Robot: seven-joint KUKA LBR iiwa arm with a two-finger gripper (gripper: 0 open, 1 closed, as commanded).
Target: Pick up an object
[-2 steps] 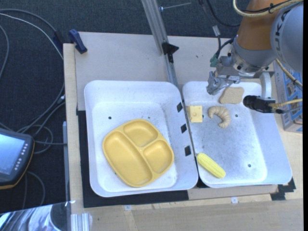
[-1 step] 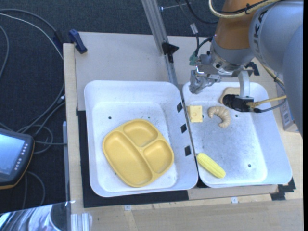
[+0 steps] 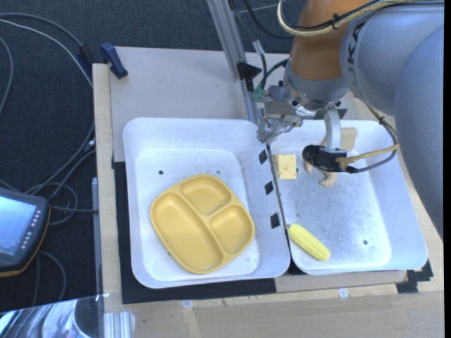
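My gripper hangs below the orange wrist over the far left part of the right bin, close to the wall between the two bins. A small yellow cheese-like block lies just below it on the bin floor. A tan piece pokes out under a black part of the tool, and a pale tan block lies behind it. A yellow corn cob rests near the front left corner of the right bin. I see nothing held.
A yellow divided plate lies in the left bin. A slanted metal pole rises behind the bins. A blue clamp sits on the bench's far left corner. Cables and a pendant lie on the floor at left.
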